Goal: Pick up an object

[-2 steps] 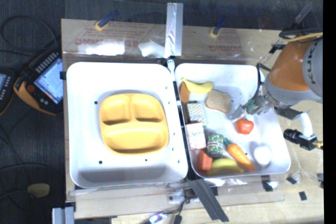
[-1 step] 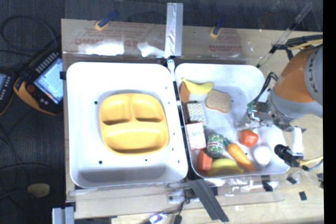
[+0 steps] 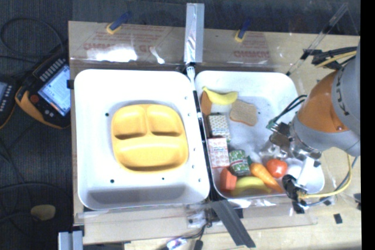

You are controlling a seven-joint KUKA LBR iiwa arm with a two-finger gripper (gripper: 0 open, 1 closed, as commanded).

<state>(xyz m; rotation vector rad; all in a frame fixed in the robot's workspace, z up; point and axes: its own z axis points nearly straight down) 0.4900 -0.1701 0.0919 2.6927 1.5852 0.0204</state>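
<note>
**Gripper.** The gripper (image 3: pixel 280 146) hangs over the right part of the right bin (image 3: pixel 288 80), with the arm coming in across that bin's right wall. Whether it is spread or pressed together cannot be told from this angle. Nothing can be seen held in it.

**Objects for picking.** All loose items lie in the right bin.
- Closest to the gripper is a tomato (image 3: pixel 277 168), just on its near side and touching a carrot (image 3: pixel 262 174).
- A yellow fruit (image 3: pixel 249 184) lies against the near wall beside the carrot, with a red item (image 3: pixel 227 177) at its left end.
- A green item (image 3: pixel 238 162) sits just above these.
- Along the wall shared by the bins stand a red-and-white carton (image 3: pixel 218 152) and a patterned box (image 3: pixel 218 125), with an orange wedge (image 3: pixel 205 104) beyond them.
- A banana (image 3: pixel 220 96) lies at the far left corner, and a bread slice (image 3: pixel 244 113) is near it.

**Obstructions.** The near half is crowded, with the items there touching or nearly so. The tomato is hemmed in by the carrot on its left and by the arm's own hardware on its right.

**Open room.** The bin floor is bare in the far right quarter, between the bread slice and the right wall.

**Surroundings.** The left bin (image 3: pixel 94 126) holds a yellow divided tray (image 3: pixel 149 136), set centrally with bare floor on all sides. Both bins sit on the tabletop (image 3: pixel 340 202), touching along their shared edge.
</note>
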